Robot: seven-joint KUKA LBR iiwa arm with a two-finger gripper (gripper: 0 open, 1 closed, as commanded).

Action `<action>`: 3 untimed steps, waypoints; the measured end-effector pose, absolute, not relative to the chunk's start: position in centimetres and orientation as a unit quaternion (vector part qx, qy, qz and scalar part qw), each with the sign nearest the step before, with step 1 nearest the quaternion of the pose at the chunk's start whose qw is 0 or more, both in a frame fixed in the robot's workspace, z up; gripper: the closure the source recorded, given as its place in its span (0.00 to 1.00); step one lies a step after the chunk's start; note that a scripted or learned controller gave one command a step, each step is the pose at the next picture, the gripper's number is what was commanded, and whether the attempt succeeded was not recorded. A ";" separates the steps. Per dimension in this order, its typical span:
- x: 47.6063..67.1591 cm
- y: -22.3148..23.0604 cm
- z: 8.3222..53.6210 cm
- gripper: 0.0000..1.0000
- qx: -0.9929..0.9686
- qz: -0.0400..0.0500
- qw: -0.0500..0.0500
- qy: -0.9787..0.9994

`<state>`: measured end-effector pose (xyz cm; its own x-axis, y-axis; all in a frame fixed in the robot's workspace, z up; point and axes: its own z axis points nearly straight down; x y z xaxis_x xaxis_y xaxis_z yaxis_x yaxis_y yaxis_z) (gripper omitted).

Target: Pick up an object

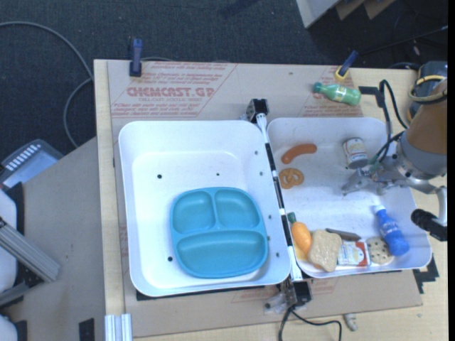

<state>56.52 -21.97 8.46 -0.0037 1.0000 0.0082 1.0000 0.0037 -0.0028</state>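
My gripper (353, 184) reaches in from the right and hangs low over the middle of the right bin (323, 128). Just behind it stands a small grey can (354, 150). To its left lie an orange-brown sausage (298, 152) and a pretzel (291, 178). A blue bottle (391, 233) lies to its front right. Along the bin's front edge sit an orange piece (301, 237), a slice of bread (325, 249), a flat packet (352, 253) and a cracker (381, 251). Nothing is visibly held.
The left bin (142, 148) holds a blue divided plate (218, 231). A green bottle (338, 93) lies on the bench behind the right bin. A black clamp (257, 108) sits where the bins meet at the back. Cables trail near the arm at the right.
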 end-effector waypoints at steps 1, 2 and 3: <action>65.5 -21.4 8.5 0.00 -0.706 -0.002 0.001 -0.709; 65.5 -21.6 9.6 1.00 -0.706 -0.001 -0.002 -0.709; 59.1 -16.7 14.7 1.00 -0.707 0.000 0.000 -0.707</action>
